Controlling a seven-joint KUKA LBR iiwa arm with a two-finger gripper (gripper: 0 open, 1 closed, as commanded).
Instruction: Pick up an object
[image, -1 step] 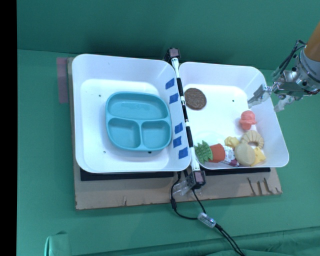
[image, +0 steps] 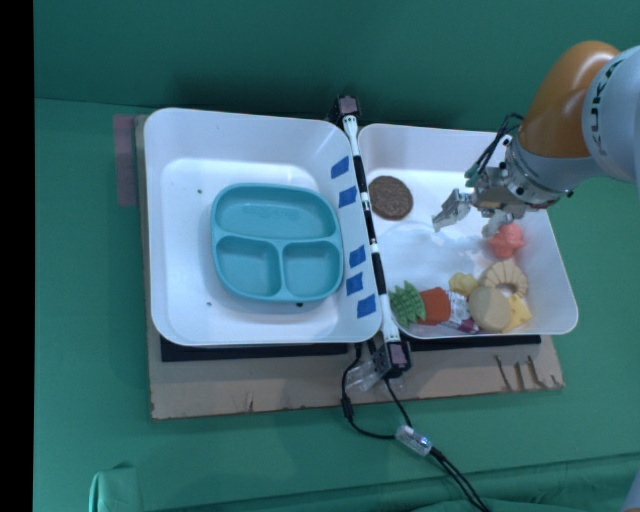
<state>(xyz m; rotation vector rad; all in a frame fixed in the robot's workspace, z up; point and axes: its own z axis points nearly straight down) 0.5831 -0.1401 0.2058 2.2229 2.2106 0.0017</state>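
Observation:
In the right bin (image: 420, 150), my gripper (image: 472, 214) hangs over the white floor toward the right wall, open with nothing between its fingers. One fingertip (image: 446, 214) points left toward a round brown cookie (image: 390, 197). A small red toy food (image: 506, 241) lies just below and right of the gripper. Along the bin's front edge lies a cluster: a carrot (image: 432, 304) with green leaves (image: 406, 302), a pineapple ring (image: 504, 277), small yellow pieces (image: 462, 283) and a tan rounded piece (image: 489, 307).
The left bin (image: 180, 140) holds a teal divided plate (image: 277, 242). A black-and-white bar with blue tape tabs (image: 362, 215) runs between the bins. Cables (image: 400, 420) trail off the front of the board. Green cloth surrounds the bench.

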